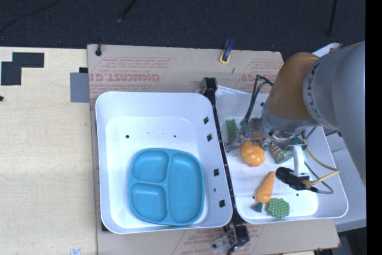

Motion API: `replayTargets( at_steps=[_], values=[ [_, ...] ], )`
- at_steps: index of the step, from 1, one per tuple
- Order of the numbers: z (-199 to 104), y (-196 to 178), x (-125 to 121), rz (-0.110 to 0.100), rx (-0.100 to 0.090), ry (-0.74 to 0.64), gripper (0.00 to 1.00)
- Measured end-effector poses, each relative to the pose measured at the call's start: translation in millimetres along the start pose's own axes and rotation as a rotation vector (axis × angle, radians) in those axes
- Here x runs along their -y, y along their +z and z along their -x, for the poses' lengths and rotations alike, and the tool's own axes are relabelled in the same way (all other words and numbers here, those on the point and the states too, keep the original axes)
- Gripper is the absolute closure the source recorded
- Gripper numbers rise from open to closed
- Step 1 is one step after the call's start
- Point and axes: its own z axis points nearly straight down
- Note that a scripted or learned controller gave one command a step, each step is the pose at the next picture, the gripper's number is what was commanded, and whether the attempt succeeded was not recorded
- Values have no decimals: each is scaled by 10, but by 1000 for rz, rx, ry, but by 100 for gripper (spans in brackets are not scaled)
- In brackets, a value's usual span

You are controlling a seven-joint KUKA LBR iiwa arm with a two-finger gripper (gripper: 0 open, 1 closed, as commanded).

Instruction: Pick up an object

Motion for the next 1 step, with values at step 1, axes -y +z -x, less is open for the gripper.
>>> replayTargets(
  at_steps=[1],
  values=[
    [12, -121, -5, 2, -1, 6, 100]
  ],
)
